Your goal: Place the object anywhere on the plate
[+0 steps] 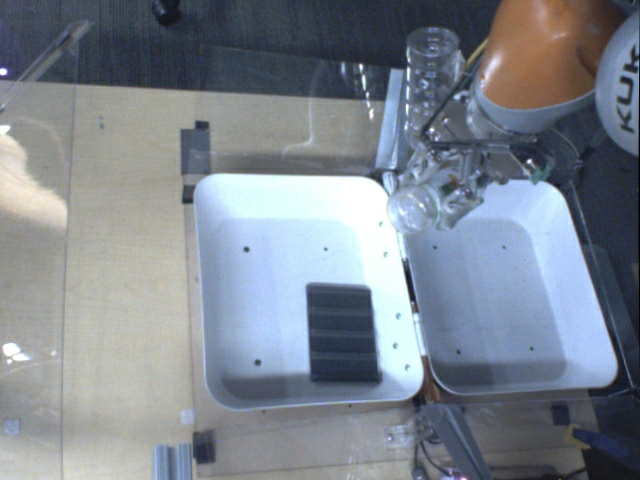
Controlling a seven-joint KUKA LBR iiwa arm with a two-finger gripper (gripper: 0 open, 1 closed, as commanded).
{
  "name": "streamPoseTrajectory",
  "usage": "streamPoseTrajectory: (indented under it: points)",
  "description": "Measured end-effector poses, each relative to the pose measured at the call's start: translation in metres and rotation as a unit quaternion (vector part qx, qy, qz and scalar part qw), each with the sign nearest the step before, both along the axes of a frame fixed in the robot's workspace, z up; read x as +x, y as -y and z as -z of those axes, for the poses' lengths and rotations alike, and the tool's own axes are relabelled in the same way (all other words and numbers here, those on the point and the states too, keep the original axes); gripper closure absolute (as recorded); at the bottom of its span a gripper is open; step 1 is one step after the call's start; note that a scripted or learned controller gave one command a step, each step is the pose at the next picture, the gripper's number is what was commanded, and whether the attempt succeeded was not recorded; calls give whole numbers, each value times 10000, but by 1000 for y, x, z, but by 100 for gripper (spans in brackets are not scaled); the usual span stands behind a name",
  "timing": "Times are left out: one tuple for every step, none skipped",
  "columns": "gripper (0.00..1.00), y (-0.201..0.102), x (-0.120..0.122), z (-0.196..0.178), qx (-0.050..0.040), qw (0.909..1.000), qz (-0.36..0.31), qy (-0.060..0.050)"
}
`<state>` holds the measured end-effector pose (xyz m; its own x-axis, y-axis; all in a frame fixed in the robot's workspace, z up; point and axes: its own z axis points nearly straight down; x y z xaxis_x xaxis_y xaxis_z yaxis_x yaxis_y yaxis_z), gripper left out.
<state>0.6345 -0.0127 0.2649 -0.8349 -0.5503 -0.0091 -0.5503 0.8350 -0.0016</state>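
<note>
A dark ribbed rectangular plate [342, 333] lies flat in the left white bin [240, 218], near its front right. My gripper [437, 190] hangs over the back left corner of the right white bin [520, 368], close to the wall between the two bins. A clear, glass-like cup [412, 208] sits tilted between its fingers, its round rim facing the left bin and lifted off the floor. The gripper is shut on it. The plate is well in front and to the left of the cup.
A clear ribbed cylinder [432, 68] stands just behind the bins, next to the arm's orange band [540, 38]. Clear panels border the bench at the back and left. Brackets and cables lie along the front edge [440, 438].
</note>
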Motion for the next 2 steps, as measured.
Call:
streamPoseTrajectory:
  points:
    - [100, -16, 26, -39, 6, 9990, 447, -4]
    - [100, -56, -43, -1, -4, 9964, -852, -23]
